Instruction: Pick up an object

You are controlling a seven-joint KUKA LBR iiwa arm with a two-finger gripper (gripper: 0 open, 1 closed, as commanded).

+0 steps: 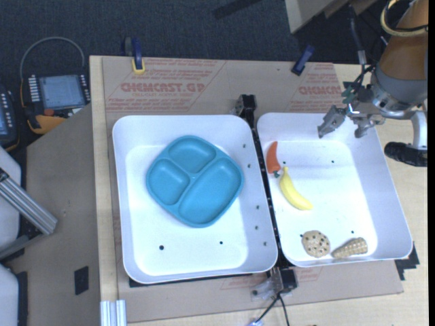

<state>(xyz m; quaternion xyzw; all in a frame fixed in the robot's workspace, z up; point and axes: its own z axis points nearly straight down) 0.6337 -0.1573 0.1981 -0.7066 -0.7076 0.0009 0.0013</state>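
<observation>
Pincer hovering, nothing picked yet.
The pincer (pixel 346 122) hangs spread over the right white bin's (pixel 380 182) far edge; next, descend toward the yellow plastic banana (pixel 293 191).

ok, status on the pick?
Gripper open, holding nothing, over right white bin's far edge. Yellow banana, round cookie untouched below. Nothing in the way.

1. The bench board (pixel 204 80) is brown, printed with red lettering, and bears both bins.
2. A blue-and-yellow clamp (pixel 136 56) grips its far edge at eleven o'clock; a second blue clamp (pixel 302 60) sits at one o'clock.
3. A handheld pendant with a screen (pixel 60 92) — ringed by a cable — lies at ten o'clock.
4. Dark carpet (pixel 190 12) lies beyond, possibly floor.
</observation>
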